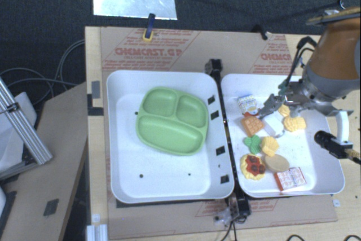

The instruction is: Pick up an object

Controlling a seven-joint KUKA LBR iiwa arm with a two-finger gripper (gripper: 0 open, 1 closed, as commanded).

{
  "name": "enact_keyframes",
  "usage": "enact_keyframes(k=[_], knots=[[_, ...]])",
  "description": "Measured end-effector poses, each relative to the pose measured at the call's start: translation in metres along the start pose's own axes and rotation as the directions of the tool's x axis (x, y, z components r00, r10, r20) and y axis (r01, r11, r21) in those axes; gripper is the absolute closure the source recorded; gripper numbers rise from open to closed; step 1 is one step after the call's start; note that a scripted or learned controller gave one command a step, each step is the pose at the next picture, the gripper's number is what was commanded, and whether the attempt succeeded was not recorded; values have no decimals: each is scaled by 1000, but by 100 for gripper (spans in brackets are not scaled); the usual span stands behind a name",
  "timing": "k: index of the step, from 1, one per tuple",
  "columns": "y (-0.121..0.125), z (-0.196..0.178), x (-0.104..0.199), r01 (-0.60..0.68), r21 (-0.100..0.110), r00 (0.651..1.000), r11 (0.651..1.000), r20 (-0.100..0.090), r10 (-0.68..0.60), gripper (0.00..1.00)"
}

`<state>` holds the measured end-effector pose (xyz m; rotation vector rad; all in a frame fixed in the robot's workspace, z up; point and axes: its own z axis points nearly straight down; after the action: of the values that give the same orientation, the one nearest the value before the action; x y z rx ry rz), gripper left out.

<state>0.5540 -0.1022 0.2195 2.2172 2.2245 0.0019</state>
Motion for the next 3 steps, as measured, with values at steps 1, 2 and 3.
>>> enact_keyframes(k=[1, 2, 3], knots=[[4, 61, -2, -2, 2, 1000, 1000, 0, 2, 0], [0, 104, -5, -3, 4, 1000, 1000, -1, 3, 0], [0, 137, -4, -2, 3, 1000, 1000, -1, 2, 0]])
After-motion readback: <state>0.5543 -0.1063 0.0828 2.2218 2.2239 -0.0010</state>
